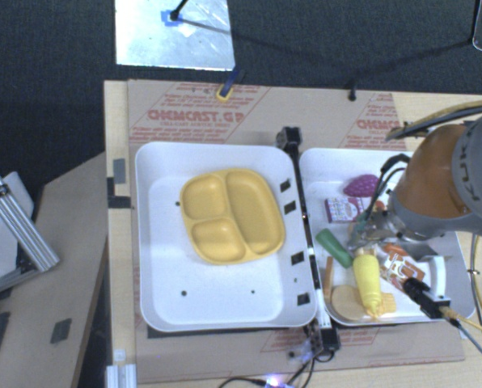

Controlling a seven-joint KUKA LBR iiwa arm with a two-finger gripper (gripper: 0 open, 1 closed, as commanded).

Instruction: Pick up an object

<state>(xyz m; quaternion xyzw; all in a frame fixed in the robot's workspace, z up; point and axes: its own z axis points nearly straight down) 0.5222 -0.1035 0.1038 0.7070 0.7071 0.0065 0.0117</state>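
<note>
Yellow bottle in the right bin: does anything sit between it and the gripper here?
Nothing visible separates them. The gripper is low in the right bin, just above the yellow bottle. The green item lies close on the bottle's left, and an orange-and-white packet on its right, crowding a grasp.

Dark blue carpet (47, 71) covers the floor at 12 and 9 o'clock. A shiny metal plate (175, 23) lies on it at 12, and a tan bench (120, 120) fills the centre. Aluminium rails (14, 225) stand at 9 o'clock.
</note>
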